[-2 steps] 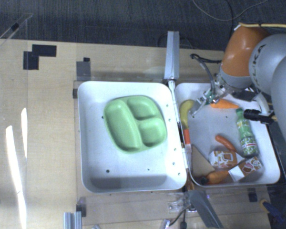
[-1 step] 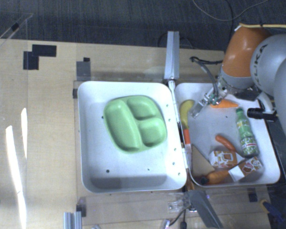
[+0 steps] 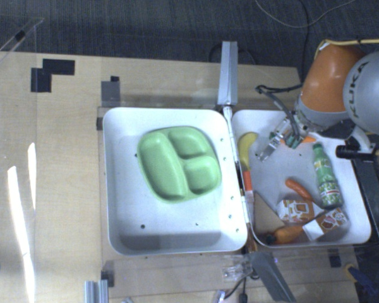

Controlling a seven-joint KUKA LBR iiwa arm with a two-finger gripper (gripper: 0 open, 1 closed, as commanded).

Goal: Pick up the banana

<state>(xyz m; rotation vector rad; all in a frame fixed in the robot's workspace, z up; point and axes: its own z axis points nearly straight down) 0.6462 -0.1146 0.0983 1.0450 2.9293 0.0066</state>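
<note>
My claw point(image 3: 270, 145) hangs open and empty beside the banana point(image 3: 247, 148), so I should centre over its middle, straddle it, then close.

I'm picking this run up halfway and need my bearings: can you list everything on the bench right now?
bins: two, white, side by side on the bench
divided plate: one, green, in the left bin
banana: one, yellow-green, right bin, far left corner
bottle: one, green, lying in the right bin
carrots: two, orange, one mid right bin, one at its near edge
small cartons: two, brown and white, near side of right bin
arm: one, grey with orange band, entering from the right
tool: one, metallic, low beside the banana
</note>
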